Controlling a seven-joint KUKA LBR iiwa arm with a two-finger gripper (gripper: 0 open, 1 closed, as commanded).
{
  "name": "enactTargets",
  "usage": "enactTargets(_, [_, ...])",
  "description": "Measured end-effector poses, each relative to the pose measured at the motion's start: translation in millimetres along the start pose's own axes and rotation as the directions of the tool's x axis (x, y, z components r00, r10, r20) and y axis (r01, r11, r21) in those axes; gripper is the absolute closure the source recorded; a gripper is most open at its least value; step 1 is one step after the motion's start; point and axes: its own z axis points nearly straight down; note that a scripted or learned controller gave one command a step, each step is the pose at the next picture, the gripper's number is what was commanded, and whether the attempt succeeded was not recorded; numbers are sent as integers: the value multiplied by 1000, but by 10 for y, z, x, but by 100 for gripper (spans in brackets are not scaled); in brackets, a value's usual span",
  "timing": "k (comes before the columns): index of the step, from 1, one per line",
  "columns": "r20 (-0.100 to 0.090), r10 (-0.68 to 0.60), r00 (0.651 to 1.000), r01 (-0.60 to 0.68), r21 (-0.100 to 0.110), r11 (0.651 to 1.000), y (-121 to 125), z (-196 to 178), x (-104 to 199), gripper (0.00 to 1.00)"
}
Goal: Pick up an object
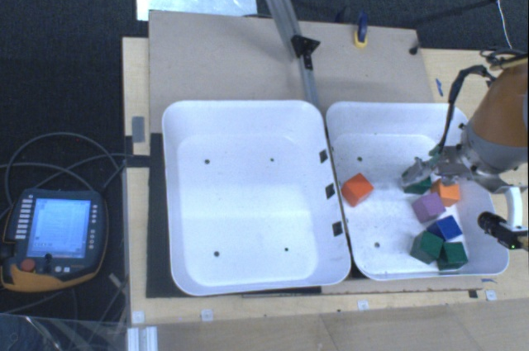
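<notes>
White bins [248,114] on tan surface [223,60]; orange cube [357,189], purple cube [428,206], blue cube [449,226], green cubes [430,245].

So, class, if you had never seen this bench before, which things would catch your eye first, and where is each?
Most eyes go first to the bright orange cube, lying alone near the left wall of the right bin. Next comes the cluster of coloured blocks at that bin's right side, a purple block, a blue block and green blocks, with the robot arm reaching over them. Off the bench, at left, lies a control pendant with a lit screen.
</notes>
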Motion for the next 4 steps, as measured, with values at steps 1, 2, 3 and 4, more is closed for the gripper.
enactTargets(1, [3, -3, 1000, 3, -5, 1000, 17, -103, -9, 100])
enactTargets(2, [-8, -3, 1000, 3, 17, 1000, 63, -739, 30, 100])
enactTargets(3, [-8, -3, 1000, 3, 15, 1000, 127, -1375, 70, 100])
enactTargets(4, [-9, -2, 1000, 3, 20, 1000, 146, -1571, 67, 100])
